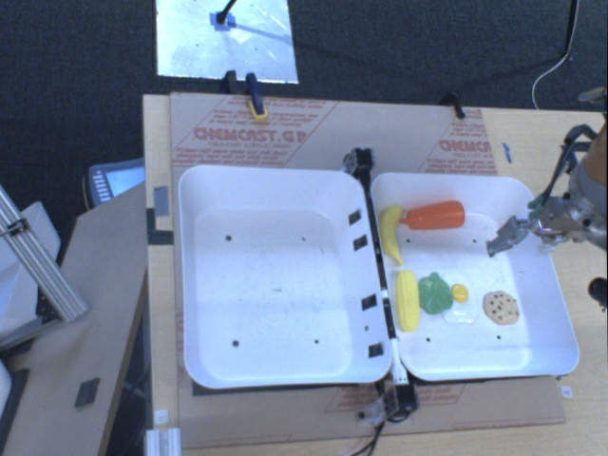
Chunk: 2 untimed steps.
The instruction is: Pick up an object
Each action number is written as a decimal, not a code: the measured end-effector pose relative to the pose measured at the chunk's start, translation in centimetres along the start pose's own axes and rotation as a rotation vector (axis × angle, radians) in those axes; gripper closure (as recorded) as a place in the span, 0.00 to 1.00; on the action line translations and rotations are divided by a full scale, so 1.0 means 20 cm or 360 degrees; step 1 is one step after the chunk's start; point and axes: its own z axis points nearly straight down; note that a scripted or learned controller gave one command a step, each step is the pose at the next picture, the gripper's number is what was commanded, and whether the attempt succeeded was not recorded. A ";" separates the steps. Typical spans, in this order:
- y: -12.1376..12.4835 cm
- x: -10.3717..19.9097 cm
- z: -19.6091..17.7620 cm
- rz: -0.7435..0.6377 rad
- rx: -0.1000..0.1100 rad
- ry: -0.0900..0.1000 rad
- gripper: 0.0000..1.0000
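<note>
We see the gripper at the frame's right edge, over the right bin; can't tell how far it's open, nothing visibly in it. Carrot sits upper centre of that bin, banana touching its left end; corn, broccoli, cookie lower down.

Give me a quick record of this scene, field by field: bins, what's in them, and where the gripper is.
bins: left bin and right bin, side by side
right bin contents: carrot, banana, corn cob, green leafy toy, small yellow piece, cookie
gripper: gripper over the right bin's right side, right of the carrot
held: nothing visible between the fingers
</note>
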 end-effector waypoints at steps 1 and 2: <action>0.01 0.00 -0.06 -0.0005 -0.0006 -0.0001 1.00; 0.14 0.24 -0.94 -0.0013 -0.0032 -0.0005 1.00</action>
